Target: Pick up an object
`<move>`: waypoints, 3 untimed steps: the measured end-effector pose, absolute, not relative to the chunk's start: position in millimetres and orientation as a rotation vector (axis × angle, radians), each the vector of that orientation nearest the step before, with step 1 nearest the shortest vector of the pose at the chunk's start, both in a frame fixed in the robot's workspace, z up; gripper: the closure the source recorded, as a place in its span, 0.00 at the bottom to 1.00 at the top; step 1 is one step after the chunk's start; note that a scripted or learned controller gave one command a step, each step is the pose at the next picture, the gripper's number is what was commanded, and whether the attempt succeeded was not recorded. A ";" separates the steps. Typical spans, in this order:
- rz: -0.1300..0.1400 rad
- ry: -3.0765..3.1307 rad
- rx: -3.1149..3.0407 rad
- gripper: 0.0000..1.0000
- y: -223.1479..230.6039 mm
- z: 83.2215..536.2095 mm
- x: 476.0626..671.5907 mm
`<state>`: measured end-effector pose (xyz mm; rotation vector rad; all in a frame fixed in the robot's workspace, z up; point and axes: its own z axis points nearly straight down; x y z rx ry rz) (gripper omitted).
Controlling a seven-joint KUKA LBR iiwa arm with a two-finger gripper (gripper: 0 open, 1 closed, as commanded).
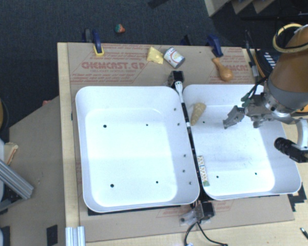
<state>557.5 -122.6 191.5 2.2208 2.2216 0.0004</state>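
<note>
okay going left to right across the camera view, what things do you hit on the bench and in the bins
Left bin → yellow piece → small can → tan object in the right bin → wooden-looking piece → gripper.

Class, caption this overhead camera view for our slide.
Robot gripper hovers over the right bin, near a tan lump.

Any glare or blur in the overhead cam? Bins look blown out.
Camera view: left bin floor is overexposed to near-flat white, right bin less so; soft shadow beneath the end effector; tan object readable; overall slightly soft.
</note>
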 end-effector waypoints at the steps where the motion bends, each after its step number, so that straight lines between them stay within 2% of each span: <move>1: 0.003 2.220 2.218 1.00 -122.6 202.4 558.2; 2: 0.012 2.204 2.210 1.00 -173.8 350.0 573.6; 3: 0.002 2.240 2.211 1.00 -43.3 331.7 567.7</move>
